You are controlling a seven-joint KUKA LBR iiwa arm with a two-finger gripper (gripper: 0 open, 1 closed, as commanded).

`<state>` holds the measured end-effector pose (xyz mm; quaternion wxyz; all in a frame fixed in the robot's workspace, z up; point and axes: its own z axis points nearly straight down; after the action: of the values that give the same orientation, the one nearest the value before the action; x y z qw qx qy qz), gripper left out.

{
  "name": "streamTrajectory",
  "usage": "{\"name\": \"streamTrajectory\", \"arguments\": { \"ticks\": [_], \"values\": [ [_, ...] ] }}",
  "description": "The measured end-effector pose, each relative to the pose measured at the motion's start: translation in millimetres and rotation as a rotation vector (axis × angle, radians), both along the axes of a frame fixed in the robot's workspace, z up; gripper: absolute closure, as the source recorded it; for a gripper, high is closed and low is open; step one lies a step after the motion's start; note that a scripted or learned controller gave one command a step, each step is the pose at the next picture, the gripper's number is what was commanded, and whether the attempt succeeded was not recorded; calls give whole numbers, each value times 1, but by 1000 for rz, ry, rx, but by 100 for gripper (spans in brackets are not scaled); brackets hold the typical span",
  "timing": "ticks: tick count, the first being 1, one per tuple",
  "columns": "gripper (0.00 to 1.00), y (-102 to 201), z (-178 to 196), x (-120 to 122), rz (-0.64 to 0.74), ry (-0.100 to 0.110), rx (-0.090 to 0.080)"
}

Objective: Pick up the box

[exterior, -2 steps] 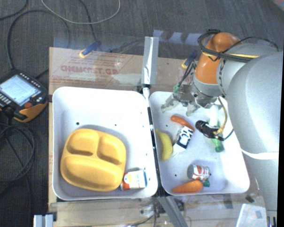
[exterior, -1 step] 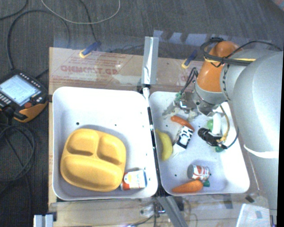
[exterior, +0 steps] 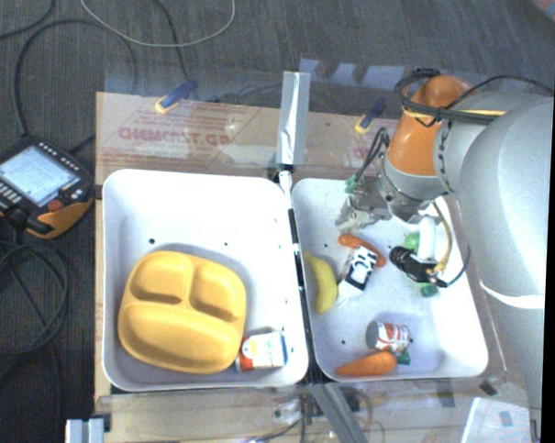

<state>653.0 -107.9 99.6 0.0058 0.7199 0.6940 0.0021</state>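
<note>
Dark carpet surrounds the bench; two smooth white bins (exterior: 122,200) sit side by side. Left bin holds a moulded yellow tray (exterior: 184,308), with the small box (exterior: 262,350) beside it, lengthwise left-right. Gripper (exterior: 362,213) hovers over the right bin.

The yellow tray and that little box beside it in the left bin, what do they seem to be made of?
The yellow tray looks like moulded plastic: rounded compartments, smooth matte surface with a soft sheen. The small box looks like printed card, a carton with flat faces, crisp edges and orange and white print, though it is too small to be sure.
</note>
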Motion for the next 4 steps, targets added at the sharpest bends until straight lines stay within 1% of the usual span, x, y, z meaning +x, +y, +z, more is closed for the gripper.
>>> {"name": "streamTrajectory", "arguments": {
  "ticks": [1, 2, 3, 4],
  "values": [
    [0, 0, 0, 0, 0, 0, 0],
    [0, -35, -10, -28, 85, 1, 0],
    [0, -28, -9, -63, 37, -1, 0],
    [100, -28, 1, -62, 36, -3, 0]
  ]
}}
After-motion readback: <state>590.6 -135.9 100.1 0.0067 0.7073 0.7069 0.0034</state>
